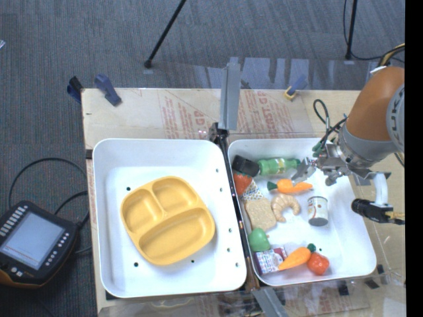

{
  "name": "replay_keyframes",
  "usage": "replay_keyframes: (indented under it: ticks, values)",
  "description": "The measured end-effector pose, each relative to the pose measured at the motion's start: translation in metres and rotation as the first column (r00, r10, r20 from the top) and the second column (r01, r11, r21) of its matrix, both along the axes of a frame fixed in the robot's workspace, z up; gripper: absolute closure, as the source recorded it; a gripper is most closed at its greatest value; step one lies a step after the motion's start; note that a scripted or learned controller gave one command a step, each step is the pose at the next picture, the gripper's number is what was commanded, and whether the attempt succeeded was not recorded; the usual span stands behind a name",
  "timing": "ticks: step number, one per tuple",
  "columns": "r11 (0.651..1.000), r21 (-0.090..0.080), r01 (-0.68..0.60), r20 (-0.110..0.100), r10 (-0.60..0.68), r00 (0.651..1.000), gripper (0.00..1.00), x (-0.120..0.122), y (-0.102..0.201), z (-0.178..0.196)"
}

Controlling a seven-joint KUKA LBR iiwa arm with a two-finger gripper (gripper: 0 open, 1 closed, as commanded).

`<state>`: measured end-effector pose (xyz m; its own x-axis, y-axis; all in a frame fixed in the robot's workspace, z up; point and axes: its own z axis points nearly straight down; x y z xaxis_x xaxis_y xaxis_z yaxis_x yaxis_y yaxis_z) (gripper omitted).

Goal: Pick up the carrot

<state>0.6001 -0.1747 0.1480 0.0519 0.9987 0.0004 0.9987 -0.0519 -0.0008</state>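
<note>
While the carrot [294,187] lies flat in the upper middle of the right bin [350,243], leafy end to the left, the hand [316,168] hangs right above its right end, close enough to look like it's touching. I can't tell from here how wide it stands, it's a dark tangle of metal. There's a second carrot [295,257] down near the front edge, tilted, just beside a red tomato [318,264]. Just below the first carrot sits a croissant [286,207], and to its right a small tin can [318,211]. A green bottle [277,166] lies on its side just above the carrot. A cracker [260,214] rests further left, a green pepper [258,240] below it, and a red packet [268,260] beside that. The grey arm [373,121] with its orange band comes in from the right. Over in the left bin [112,157], a yellow divided plate [168,219] sits alone. Both bins rest on the bench [152,114].
</note>
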Motion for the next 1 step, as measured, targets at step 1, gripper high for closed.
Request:
replay_keyframes:
  ticks: [1]
  values:
    - [1.0, 0.0, 0.0, -0.002, 0.0, 1.0, 0.0, -0.0006, 0.0001, -0.0011]
